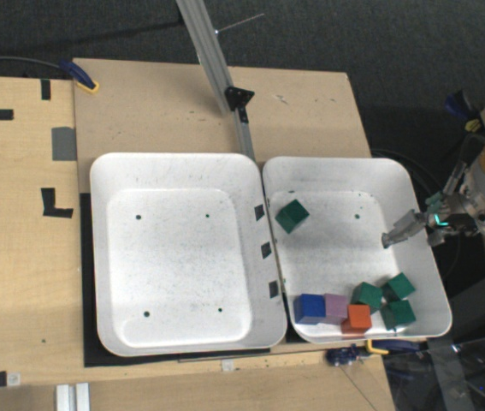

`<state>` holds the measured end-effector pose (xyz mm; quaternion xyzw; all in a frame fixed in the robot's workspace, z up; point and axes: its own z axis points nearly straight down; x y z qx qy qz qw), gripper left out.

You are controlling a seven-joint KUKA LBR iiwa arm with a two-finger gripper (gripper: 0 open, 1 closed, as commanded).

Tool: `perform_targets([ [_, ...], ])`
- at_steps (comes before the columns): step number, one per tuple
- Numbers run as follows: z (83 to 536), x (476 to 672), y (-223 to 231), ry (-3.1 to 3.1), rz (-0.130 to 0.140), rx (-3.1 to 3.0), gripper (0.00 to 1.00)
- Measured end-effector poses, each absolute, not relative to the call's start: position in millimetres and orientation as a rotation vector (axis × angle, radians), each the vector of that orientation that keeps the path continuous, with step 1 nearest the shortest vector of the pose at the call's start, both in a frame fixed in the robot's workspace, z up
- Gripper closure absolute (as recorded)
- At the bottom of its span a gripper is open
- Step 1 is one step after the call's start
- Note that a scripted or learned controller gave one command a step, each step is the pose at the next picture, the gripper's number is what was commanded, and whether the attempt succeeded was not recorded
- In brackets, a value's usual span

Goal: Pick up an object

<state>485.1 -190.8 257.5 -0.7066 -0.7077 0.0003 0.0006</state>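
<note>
Several blocks [357, 306] cluster at lower right of the frame, below-left of my end effector [413, 228], whose finger state I cannot tell.

No text, label, brand, number or sign can be read anywhere. Black tape marks are seen on the wooden bench [20, 229], some perhaps letter-like in shape, but at this resolution nothing legible can be made out on them.

2 white bins [174, 165], 4 green blocks [292, 216], 1 blue block [310, 306], 1 purple block [335, 306], 1 orange block [358, 317].
</note>
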Motion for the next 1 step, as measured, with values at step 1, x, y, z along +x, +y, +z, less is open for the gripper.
perform_targets([
  [1,194.5,485.6,-184.5,-2.218,0.006,-2.215,0.00],
])
